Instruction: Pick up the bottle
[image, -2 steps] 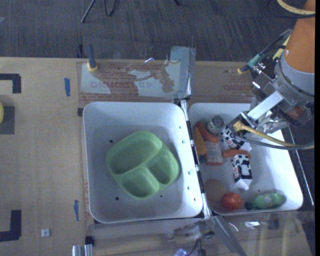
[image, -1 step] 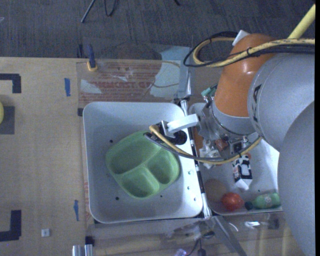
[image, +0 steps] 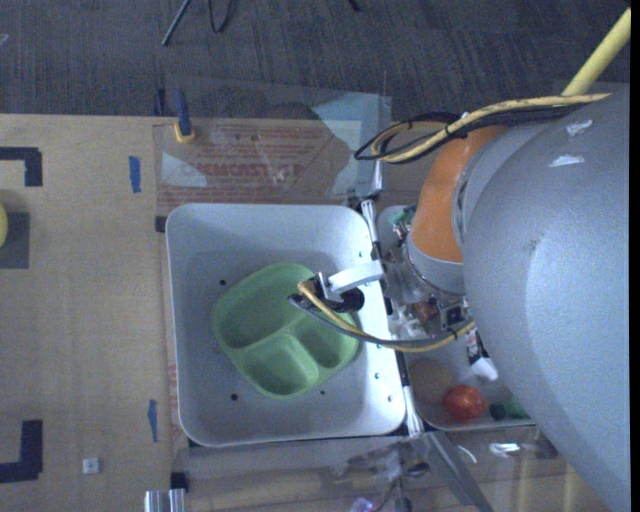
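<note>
The grey arm with its orange band covers most of the right bin. My gripper hangs below the band, over the right bin's left part, and is largely hidden by the wrist and cables. A small white-tipped object with a dark body, possibly the bottle, peeks out from under the arm in the right bin. It lies just right of the gripper, and I cannot tell whether they touch.
The left bin holds a green divided plate. A white bracket with a looping yellow cable reaches over the plate's right edge. A red round fruit and a small green item lie in the right bin's near part.
</note>
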